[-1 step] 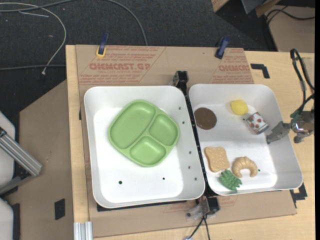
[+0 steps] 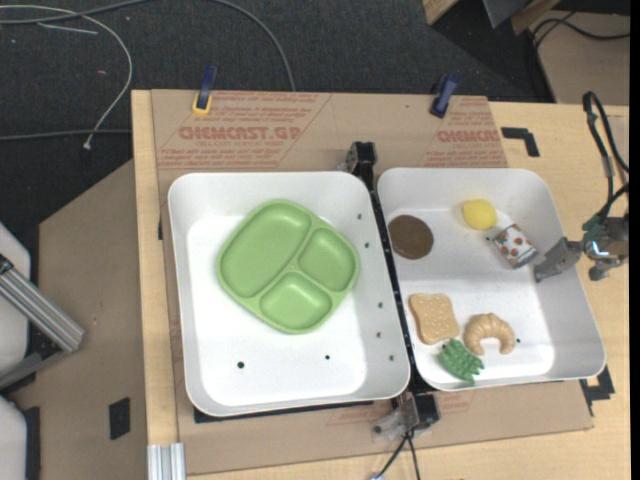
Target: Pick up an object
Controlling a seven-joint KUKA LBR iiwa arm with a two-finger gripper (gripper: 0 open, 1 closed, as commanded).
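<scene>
The right bin [image 2: 560, 363] holds a brown round disc [image 2: 410, 236], a yellow lemon-like ball [image 2: 478, 213], a small white can with red spots [image 2: 512, 245], a slice of toast [image 2: 434, 317], a croissant [image 2: 490, 332] and a green leafy piece [image 2: 461, 360]. My gripper [image 2: 572, 254] shows at the right rim of this bin, just right of the spotted can and apart from it. I see nothing held in it.
The left bin [image 2: 200, 368] holds a green divided plate [image 2: 288, 265]. Black clips [image 2: 361, 155] join the bins at the back and front. Blue clamps [image 2: 443, 96] pin the cardboard at the far edge. Cables hang at the right.
</scene>
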